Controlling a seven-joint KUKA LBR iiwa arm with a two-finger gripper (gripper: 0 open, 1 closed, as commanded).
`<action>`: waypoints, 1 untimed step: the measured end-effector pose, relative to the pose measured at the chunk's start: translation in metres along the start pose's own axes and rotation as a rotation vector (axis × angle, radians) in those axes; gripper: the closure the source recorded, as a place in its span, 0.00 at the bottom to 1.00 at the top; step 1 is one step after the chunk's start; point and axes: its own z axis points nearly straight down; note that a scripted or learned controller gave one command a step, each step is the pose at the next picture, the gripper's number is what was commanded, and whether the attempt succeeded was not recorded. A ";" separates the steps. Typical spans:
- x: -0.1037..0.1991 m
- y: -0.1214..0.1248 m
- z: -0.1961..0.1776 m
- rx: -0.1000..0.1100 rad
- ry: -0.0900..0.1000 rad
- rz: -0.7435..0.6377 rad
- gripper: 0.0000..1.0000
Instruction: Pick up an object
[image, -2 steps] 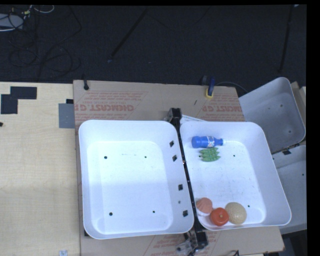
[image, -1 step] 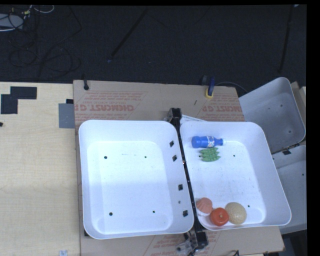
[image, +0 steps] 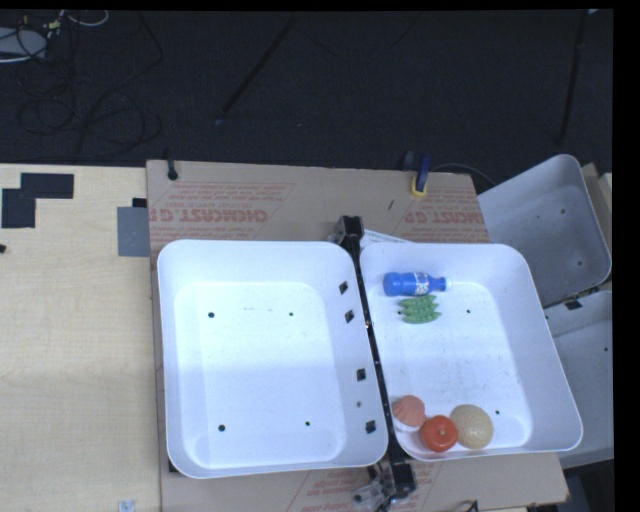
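While you watch, five objects sit in your right bin (image: 520, 330).
Blue bottle (image: 413, 283) and green piece (image: 420, 310) at twelve o'clock; peach ball (image: 408, 409), red ball (image: 438, 433), tan ball (image: 472, 425) at six.

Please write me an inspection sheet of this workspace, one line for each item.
Surface: two shallow white plastic bins side by side on a printed cardboard sheet.
Job's things: right bin holds a blue plastic bottle, a green leafy toy, a pink round piece, a red tomato-like ball, a beige round ball.
Clutter: nothing seen.
Claw: nothing seen.
Cables: thin cables on dark floor.
Surroundings: pale wooden bench, grey metal panel.
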 end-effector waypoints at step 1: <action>0.000 0.000 0.000 0.001 0.000 -0.001 0.00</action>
